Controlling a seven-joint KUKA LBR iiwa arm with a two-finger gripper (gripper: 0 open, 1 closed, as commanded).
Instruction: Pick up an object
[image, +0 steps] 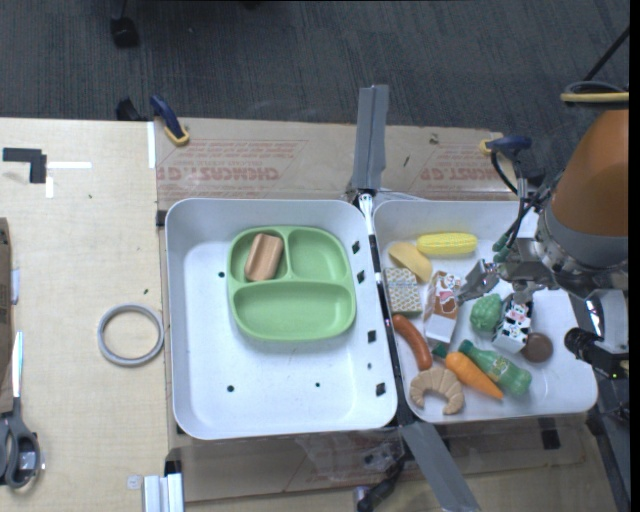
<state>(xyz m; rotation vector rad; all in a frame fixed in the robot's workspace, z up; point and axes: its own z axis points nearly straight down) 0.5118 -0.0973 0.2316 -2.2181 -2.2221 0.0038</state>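
Broccoli (486, 314) lies in the right bin (580, 395), touching a card (443, 297) and a carton (514, 324). The gripper (484, 279) hovers just above it with fingers spread, empty. Crowded neighbours could get pinched or shoved. The bin's far end beside the corn (446, 243) offers free room.
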